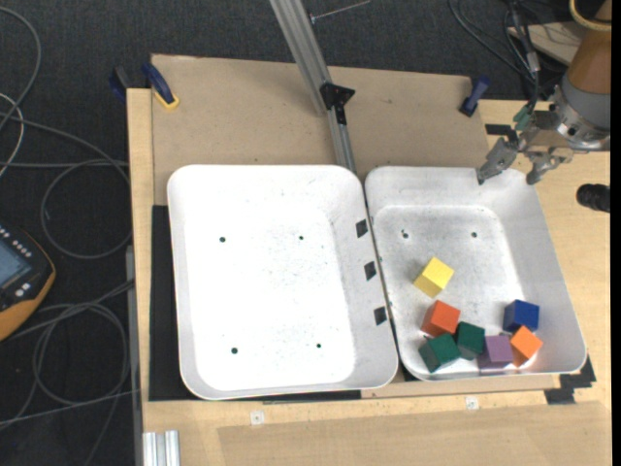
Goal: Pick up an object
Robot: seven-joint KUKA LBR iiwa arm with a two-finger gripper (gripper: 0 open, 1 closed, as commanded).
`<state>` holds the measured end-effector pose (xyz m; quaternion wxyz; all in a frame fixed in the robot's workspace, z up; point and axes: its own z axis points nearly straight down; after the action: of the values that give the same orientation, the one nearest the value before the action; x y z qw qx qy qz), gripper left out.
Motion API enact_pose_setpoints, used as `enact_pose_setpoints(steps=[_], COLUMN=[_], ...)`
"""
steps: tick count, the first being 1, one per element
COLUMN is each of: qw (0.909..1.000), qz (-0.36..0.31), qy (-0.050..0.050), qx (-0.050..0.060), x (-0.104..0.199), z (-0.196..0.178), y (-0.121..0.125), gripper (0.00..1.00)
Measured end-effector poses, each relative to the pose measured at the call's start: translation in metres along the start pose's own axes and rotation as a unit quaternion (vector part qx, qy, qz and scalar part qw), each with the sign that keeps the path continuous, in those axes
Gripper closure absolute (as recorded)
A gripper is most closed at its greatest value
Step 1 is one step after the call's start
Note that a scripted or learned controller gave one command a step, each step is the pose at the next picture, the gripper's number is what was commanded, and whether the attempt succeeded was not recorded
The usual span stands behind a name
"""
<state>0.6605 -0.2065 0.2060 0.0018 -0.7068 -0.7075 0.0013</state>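
The right bin [543,250] holds several small blocks. A yellow block [434,276] lies near its middle. Along its near edge cluster a red-orange block [442,316], two dark green blocks [439,350] [471,339], a purple block [498,349], an orange block [526,343] and a blue block [521,315]. My gripper [508,168] hangs above the far right corner of that bin, well away from the blocks. Its two fingers stand apart, open, with nothing between them.
The left bin [194,260] lies beside the right one, with black clips along the seam [369,270]. A slanted metal rail [310,56] crosses the back of the bench. Blue clamps [160,85] [474,95] hold the board. Cables lie on the floor at left.
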Motion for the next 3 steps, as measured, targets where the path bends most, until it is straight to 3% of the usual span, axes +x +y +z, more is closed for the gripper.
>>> enact_pose_setpoints(steps=[2, 3], qw=[1.0, 1.0], qz=[0.0, -0.001], qy=[0.0, -0.001], qx=[0.0, -0.004], x=[-0.004, -0.004], z=[0.088, 0.072], y=[0.001, 0.003], gripper=[0.0, 1.0])
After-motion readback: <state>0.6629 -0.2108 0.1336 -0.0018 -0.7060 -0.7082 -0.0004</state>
